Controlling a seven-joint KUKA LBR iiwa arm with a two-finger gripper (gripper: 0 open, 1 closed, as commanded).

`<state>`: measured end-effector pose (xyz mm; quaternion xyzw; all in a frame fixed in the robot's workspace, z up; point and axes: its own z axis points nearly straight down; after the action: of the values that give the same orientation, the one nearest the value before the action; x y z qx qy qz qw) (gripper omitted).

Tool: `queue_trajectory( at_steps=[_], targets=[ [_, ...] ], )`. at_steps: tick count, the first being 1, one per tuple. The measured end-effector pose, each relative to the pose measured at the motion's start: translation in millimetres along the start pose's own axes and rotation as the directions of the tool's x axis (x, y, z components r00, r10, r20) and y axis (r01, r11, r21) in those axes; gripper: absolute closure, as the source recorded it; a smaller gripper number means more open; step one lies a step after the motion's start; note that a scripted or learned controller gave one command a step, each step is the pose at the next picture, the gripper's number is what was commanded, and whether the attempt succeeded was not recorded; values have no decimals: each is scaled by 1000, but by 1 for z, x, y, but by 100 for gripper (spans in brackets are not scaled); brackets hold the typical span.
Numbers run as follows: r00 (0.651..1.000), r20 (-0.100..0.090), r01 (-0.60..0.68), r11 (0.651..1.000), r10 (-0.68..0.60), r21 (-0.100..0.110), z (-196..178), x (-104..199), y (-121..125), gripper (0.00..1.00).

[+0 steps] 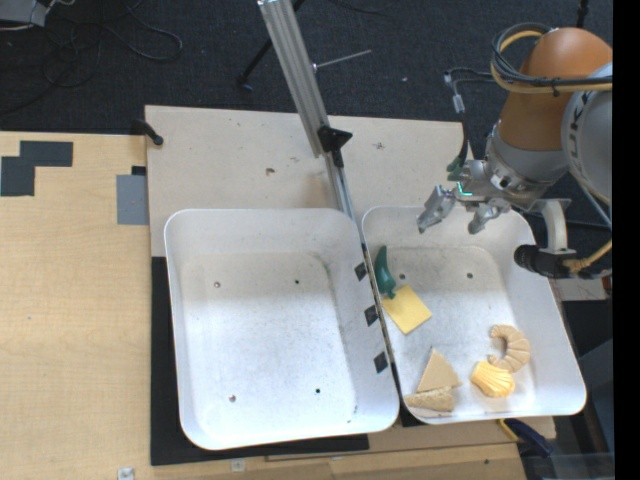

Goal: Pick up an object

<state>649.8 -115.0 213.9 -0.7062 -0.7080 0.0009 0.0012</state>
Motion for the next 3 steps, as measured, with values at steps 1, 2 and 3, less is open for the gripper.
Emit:
queue_trajectory(
  at_steps=[1, 2, 3],
  targets=[
    [1000, 0, -2, 1000, 2, 4, 44, 3, -3, 0],
    [1000, 0, 1, 1000, -1, 4, 92, 4, 5, 0],
    [1000, 1, 2, 1000, -2, 0, 124, 5, 5, 0]
  ],
)
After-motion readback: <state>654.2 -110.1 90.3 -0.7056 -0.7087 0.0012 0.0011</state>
